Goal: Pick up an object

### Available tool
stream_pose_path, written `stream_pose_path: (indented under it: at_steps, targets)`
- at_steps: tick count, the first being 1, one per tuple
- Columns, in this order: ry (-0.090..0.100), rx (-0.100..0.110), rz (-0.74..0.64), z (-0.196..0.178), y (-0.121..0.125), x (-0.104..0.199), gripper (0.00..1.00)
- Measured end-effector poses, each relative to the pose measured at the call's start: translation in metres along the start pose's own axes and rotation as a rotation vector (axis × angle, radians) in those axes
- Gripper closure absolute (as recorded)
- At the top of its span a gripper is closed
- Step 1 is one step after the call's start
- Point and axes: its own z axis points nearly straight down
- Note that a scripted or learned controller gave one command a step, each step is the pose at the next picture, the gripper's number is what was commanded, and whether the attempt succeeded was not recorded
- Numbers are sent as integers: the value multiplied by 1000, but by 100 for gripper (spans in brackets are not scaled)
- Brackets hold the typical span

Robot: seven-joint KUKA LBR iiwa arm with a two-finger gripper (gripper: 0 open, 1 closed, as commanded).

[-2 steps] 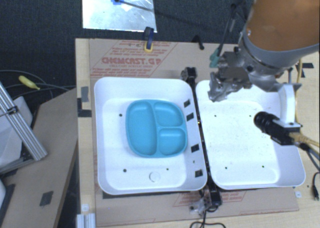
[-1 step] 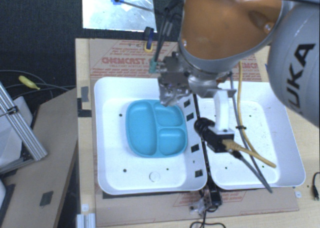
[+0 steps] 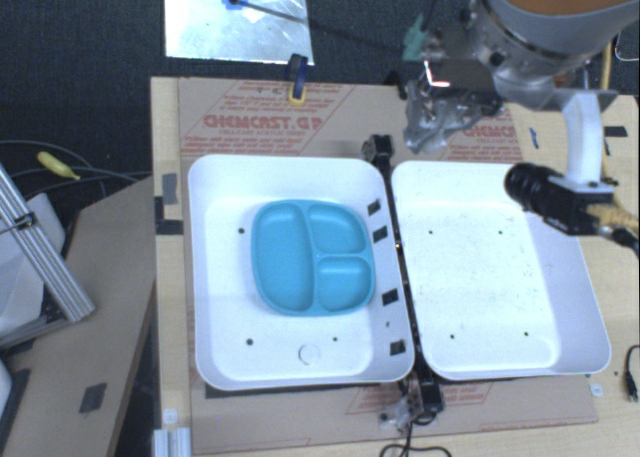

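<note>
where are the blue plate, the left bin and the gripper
blue plate [image 3: 310, 257], camera view, on its divided middle
left bin [image 3: 225, 345], camera view, on its bare floor near the front
gripper [image 3: 432, 135], camera view, at its metal tip

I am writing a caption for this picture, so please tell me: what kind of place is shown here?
Most likely a robotics lab or test bench. A robot arm reaches over two shallow white bins set on a cardboard-covered bench, one bin holding a blue divided plate, with loose cables around.

Tray [image 3: 310, 257] in left bin [image 3: 215, 275].
</note>
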Motion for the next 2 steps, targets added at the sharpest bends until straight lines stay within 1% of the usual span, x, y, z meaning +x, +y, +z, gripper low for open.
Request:
stream_pose_path:
  at_steps: [1,2]
  targets:
    - [-8,27,-8,144,-4,32,100]
    - [-3,10,-2,106,-1,0,100]
